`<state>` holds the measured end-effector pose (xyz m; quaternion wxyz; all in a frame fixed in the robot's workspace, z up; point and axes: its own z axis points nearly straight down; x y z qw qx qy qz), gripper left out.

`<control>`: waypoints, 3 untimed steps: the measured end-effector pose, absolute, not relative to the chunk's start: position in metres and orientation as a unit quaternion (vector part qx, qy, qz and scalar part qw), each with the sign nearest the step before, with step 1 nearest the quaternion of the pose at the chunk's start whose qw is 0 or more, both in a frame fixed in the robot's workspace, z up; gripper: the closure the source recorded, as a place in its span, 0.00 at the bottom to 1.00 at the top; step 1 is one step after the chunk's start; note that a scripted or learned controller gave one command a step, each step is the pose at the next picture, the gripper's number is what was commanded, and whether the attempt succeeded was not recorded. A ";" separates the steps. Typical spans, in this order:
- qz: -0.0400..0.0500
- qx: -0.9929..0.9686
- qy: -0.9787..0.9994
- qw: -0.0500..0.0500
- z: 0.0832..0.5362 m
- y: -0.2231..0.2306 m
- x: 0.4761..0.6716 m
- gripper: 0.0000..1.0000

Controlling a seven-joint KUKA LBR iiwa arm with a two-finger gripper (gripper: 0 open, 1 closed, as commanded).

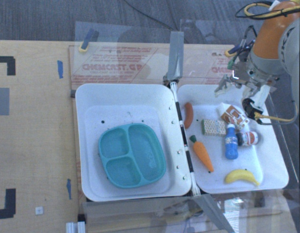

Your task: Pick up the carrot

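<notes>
The carrot has not been picked up yet. It is seen lying flat in the right bin, close to the bin's left wall, with its green top pointing up the picture and its thin end pointing down toward the banana. The tool is held over the far edge of the same bin, well apart from the carrot. How far the tool is opened cannot be told from this view, and nothing can be seen held in it.

The reaching step seems to be the one in hand. For the next move, the tool would need to be brought across and down over the middle of the carrot and turned so it can be closed across the thin body. Care would be needed near the bin wall.

A sausage, a small sponge-like block, a little box and a blue bottle are also kept in that bin. A teal plate with three parts is set in the left bin. Both bins are placed on a light wooden table, with grey floor behind.
</notes>
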<state>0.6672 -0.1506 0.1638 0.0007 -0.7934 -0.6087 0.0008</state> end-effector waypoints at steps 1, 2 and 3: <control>0.000 -0.771 -0.637 0.001 0.147 -0.095 0.596 0.00; 0.001 -0.761 -0.649 0.001 0.184 -0.058 0.538 0.00; -0.002 -0.761 -0.649 -0.005 0.117 -0.100 0.503 0.00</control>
